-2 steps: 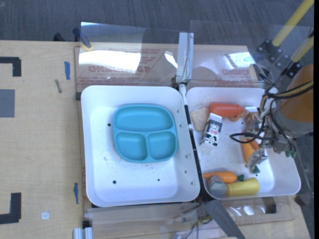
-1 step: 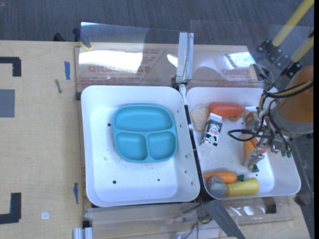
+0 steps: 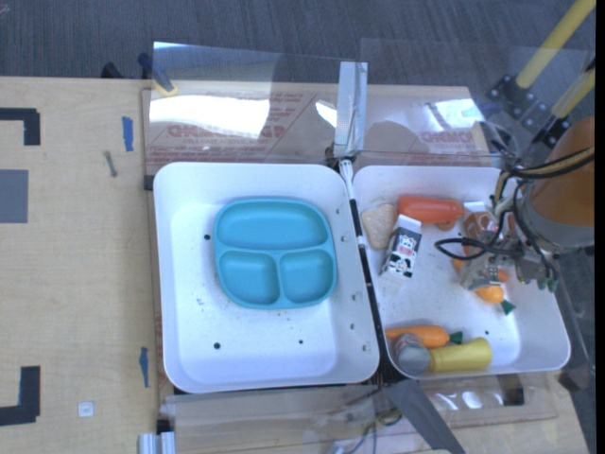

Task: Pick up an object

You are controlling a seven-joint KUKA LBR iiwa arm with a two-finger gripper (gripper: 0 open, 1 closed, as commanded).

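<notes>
Reaching in from the right side, the grey and orange arm (image 3: 567, 192) is seen low over the right bin (image 3: 553, 348), and the gripper (image 3: 487, 265) is held down among the toys to the right of the small white carton (image 3: 404, 247). Black wires are tangled in front of the gripper, so whether it is open or closed cannot be told, and nothing can be seen held in it. A small orange toy (image 3: 490, 293) is found just below the gripper, to the lower right of the carton, and it is likely the thing being picked, because the gripper is set so near it. A long orange toy (image 3: 430, 208) is laid just above and to the right of the carton, and a pale round thing (image 3: 378, 223) is tucked up and to the left of it. Well below the carton, a carrot (image 3: 425, 335), a grey ball (image 3: 411, 353) and a yellow bottle (image 3: 465, 353) are bunched against the bin's near wall. To the left of the carton, in the left bin (image 3: 180, 348), a blue plate (image 3: 274, 253) is laid flat. A slow, straight lift would be needed, as the toys are small and easily dropped.
</notes>
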